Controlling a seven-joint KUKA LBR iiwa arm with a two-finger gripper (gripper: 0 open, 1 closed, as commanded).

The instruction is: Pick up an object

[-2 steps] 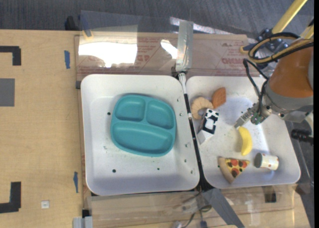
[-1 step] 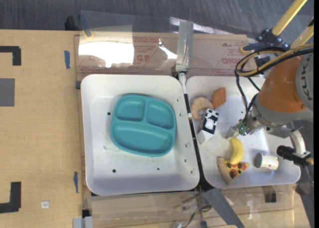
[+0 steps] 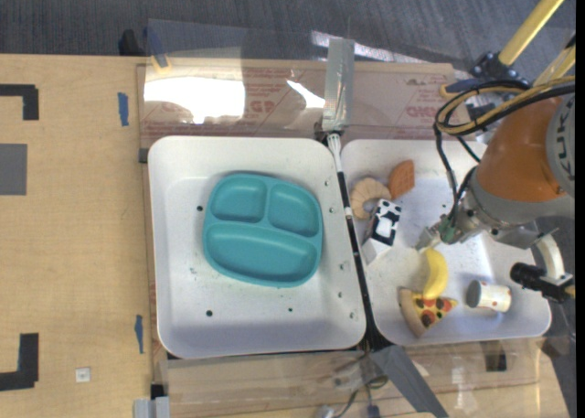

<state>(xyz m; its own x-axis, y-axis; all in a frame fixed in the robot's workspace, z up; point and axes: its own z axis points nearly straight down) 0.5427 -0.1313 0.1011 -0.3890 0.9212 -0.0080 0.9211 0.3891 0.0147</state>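
We are looking down at a light wooden bench [image 3: 64,251] with strips of blue tape on it, and dark grey floor is showing beyond its far edge. Two shallow white bins are sitting side by side. The left bin [image 3: 183,306] is holding a smooth teal plate [image 3: 263,230] with three sections, and bare white floor is running all around it. The right bin [image 3: 521,320] is more crowded. A curved yellow banana [image 3: 436,273] is lying near its middle, with a toy pizza slice [image 3: 422,308] just below it. A small white cup [image 3: 490,296] is lying on its side to the right. A black-and-white block [image 3: 385,221], a tan round piece [image 3: 369,191] and an orange piece [image 3: 401,176] are sitting near the far left corner. The gripper [image 3: 445,232] is hanging just above the banana's top end, and we cannot tell whether it is apart or together.
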